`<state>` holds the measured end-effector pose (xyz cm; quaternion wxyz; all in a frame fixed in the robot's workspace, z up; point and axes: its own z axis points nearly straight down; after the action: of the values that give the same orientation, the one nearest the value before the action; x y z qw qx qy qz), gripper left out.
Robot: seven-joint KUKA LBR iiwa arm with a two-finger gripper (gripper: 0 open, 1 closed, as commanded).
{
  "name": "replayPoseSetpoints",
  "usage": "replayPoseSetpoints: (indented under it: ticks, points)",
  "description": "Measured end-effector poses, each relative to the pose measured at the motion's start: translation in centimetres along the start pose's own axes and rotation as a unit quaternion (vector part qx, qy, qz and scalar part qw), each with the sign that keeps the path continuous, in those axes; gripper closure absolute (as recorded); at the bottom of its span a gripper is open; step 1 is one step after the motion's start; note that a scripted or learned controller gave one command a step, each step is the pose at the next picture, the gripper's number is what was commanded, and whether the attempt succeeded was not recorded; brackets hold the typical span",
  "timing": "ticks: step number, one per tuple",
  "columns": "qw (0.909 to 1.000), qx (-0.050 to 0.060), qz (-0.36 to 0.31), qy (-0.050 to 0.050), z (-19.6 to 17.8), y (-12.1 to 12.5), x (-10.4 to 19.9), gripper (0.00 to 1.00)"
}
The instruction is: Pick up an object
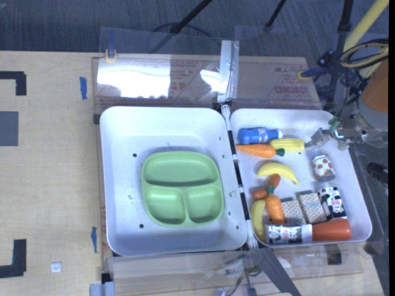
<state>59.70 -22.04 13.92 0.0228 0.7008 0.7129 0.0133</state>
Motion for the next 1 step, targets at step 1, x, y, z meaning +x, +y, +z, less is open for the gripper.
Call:
replayPoseSetpoints:
  ticks: [1]
  points:
    - [0.9926,0.024,0.119,0.003,-2.51,6.71,-0.32,0.00]
